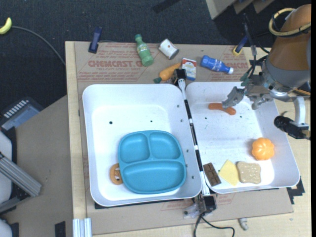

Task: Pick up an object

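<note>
We judge the pick as not yet done: nothing is lifted. In the left bin point(98, 102), lower centre, a blue divided plate point(150, 161) covers a small pretzel point(115, 174). The right bin point(276, 179) holds an orange sausage point(222, 107) near its top, beside the gripper point(232, 98), whose grip we cannot tell, plus cheese point(228, 172), toast point(249, 172) and an orange fruit point(262, 148)
</note>
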{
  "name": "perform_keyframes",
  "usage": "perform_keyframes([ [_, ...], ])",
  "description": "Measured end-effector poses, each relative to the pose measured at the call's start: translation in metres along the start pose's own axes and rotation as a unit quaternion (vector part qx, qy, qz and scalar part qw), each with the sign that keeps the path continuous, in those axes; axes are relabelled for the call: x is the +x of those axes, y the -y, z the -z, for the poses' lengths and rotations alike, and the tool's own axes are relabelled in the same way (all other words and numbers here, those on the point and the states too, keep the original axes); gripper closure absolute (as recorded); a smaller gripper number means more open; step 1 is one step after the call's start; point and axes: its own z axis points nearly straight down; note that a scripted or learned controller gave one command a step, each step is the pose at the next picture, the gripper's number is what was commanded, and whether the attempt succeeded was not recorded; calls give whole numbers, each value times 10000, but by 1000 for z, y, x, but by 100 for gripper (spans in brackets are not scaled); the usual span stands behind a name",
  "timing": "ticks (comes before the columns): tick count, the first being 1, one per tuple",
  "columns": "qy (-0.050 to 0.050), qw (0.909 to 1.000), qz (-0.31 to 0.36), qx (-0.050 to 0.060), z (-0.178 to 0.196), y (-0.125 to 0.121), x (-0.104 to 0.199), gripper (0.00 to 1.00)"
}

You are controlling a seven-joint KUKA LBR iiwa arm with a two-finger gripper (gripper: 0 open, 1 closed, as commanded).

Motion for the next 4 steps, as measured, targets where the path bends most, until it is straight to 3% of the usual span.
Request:
perform_keyframes([
  [1, 5, 10000, -10, 10, -52, 33, -54, 0],
  [2, 3, 10000, -9, 7, -129, 77, -88, 0],
  [3, -3, 10000, -7, 9, -129, 113, -82, 0],
  [4, 2, 10000, -8, -3, -119, 112, -82, 100],
])
